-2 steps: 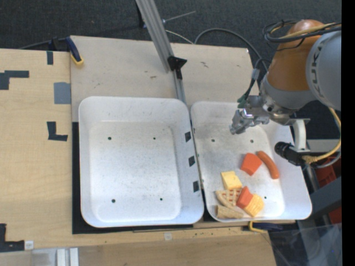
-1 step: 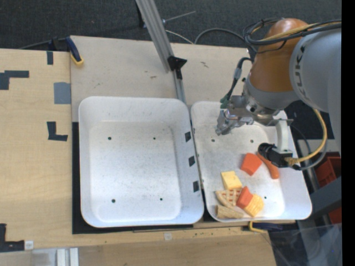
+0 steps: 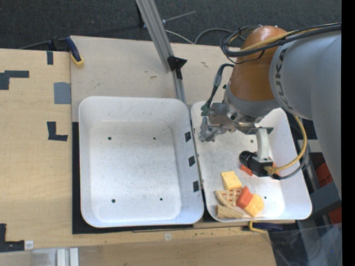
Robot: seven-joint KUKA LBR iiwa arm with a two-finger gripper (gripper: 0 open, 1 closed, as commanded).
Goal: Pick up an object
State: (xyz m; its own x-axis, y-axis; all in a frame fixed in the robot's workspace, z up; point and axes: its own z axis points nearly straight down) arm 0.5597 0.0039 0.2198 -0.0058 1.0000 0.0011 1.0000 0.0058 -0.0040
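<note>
We saw the arm [image 3: 288,65] reaching in over the right bin [image 3: 297,204], its orange band above the wrist hanging over that bin's far end. The tool [image 3: 209,127] sat low near the bin's far left corner, close to the rim it shares with the left bin [image 3: 133,159]. We could not tell how the tool stood, since the wrist covered most of it and nothing showed in its grip.

The things to pick lay together at the near edge of the right bin: a yellow block [image 3: 231,180], a waffle piece [image 3: 226,197], a red piece [image 3: 244,197], an orange-yellow block [image 3: 254,205] and a tan piece [image 3: 228,211] touching or overlapping one another. We judged they had slid into that heap because the bin is shallow and its wall stops them (a crowded pile is harder to grasp cleanly than a lone piece). A black and red part [image 3: 252,164] hung between the wrist and the heap, on the arm's cabling as far as we could tell.

The tool was well apart from the heap, so we judged no pick was yet under way. The surface [image 3: 33,148] carried both bins side by side.
</note>
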